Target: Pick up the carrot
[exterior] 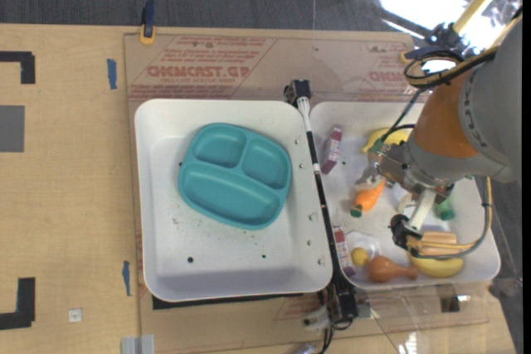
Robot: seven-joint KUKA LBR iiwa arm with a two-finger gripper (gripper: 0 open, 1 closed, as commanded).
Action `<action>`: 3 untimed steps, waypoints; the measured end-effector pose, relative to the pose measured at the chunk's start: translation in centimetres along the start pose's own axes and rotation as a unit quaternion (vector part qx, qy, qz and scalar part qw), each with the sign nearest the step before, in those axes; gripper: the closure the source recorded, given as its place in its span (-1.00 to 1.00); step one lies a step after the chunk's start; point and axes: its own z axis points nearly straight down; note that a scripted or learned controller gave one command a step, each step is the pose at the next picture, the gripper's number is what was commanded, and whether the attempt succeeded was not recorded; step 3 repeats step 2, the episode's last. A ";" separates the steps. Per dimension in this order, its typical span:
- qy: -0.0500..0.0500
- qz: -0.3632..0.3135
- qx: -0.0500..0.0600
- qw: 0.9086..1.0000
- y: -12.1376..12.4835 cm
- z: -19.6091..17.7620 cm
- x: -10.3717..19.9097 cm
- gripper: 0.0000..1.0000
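Teal tray (235, 174) fills our left bin (158, 261); carrot (367, 197) lies right, just left of the claw (397, 178), grip unclear.

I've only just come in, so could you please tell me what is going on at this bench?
A grey and orange arm reaches from the right into the right bin, its pincer low beside the carrot. Whether it grips the carrot is unclear. The same bin holds a banana, a purple item and other toy foods. In the left bin lies a teal divided plate.
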 end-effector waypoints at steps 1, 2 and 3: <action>-0.003 0.000 -0.002 1.000 0.2 -1.1 -0.2 1.00; -0.002 -0.092 0.003 0.996 -1.5 -9.7 3.5 1.00; -0.002 -0.092 0.003 0.996 -1.5 -9.7 3.5 1.00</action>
